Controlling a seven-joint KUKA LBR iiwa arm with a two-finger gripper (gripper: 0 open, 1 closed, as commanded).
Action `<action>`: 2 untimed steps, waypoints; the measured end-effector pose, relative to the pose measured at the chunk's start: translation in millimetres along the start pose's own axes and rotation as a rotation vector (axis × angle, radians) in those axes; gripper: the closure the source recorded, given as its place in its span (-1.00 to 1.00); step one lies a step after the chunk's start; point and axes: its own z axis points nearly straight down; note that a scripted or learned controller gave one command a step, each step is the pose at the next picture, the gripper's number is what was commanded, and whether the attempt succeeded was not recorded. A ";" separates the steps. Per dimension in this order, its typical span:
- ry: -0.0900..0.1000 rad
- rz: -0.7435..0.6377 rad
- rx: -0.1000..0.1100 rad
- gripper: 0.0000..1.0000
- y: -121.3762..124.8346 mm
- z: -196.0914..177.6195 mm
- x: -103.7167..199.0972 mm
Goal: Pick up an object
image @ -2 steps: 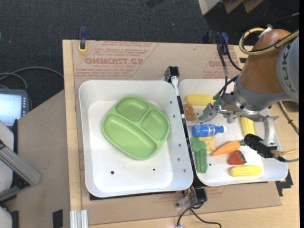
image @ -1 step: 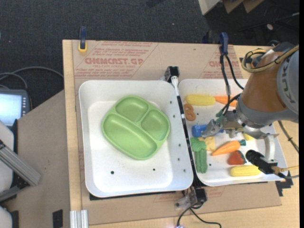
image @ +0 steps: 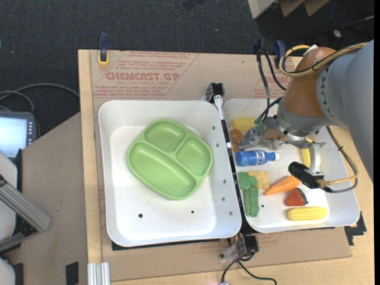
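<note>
**Arm low over the right bin, among the toy food**

Camera view: The brown board covering the tabletop (image: 148, 76) carries red print along its far edge; the large line reads roughly "CHEMCAST GP", and the smaller lines below it are too fine to read. The left bin (image: 119, 212) holds a green divided plate (image: 170, 158). The right bin (image: 338, 218) holds the toy items: a blue bottle (image: 255, 157) lying on its side with its white cap to the right, a yellow piece (image: 243, 125) far of it, a green pea pod (image: 250, 193), an orange carrot (image: 284, 185), a red piece (image: 295, 198) and a yellow corn cob (image: 307, 214) near the front.

The hand (image: 261, 134) sits low at the far-left part of the right bin, just beyond the blue bottle and beside the yellow piece. Whether it is open or closed cannot be told here. The carrot, red piece and corn lie well nearer and to the right of it.
</note>
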 end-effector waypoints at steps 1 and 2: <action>0.005 0.006 0.019 -1.00 -64.0 -0.1 -19.7; -0.008 0.007 -0.006 -1.00 -117.4 -109.4 52.1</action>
